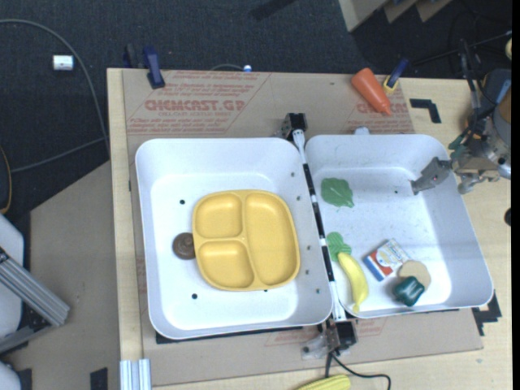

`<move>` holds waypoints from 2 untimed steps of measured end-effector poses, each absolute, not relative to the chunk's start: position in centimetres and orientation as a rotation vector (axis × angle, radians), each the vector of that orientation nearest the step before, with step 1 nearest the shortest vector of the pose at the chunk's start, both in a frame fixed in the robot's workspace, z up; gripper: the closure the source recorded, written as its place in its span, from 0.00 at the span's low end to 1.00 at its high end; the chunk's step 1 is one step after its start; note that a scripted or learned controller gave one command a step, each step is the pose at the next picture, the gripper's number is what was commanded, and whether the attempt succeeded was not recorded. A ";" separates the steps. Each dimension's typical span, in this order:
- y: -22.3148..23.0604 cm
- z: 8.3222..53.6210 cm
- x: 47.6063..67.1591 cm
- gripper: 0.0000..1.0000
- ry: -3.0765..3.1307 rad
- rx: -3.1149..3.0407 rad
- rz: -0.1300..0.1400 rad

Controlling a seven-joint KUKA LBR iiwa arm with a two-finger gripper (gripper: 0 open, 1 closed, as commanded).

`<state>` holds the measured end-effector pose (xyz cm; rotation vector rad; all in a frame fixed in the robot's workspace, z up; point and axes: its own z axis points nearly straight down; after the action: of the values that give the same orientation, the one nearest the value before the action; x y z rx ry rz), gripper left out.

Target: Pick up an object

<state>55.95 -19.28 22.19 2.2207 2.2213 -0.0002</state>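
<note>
Here we found the gripper (445, 177) at the upper right rim of the right bin (455, 218), its fingers spread apart and grasping nothing. The candidate objects lay well apart from it, toward the bin's near side: a banana (354, 277) along the left wall, a small red and white box (383, 259) beside it, a tan disc (415, 271) and a dark green block (409, 290) touching each other near the corner. A green leafy piece (336, 192) sat nearer the far left. The left bin (162, 185) held a yellow divided tray (244, 240) with a brown disc (184, 245) just beside it. We read "CHEMCAST GP" on the brown board (203, 100) under both bins. Dark carpet (65, 120) surrounded the bench.
</note>
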 end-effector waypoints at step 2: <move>-19.8 8.5 53.1 0.00 2.217 2.221 -0.002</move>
<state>53.10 -19.76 8.48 2.2214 2.2170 -0.0018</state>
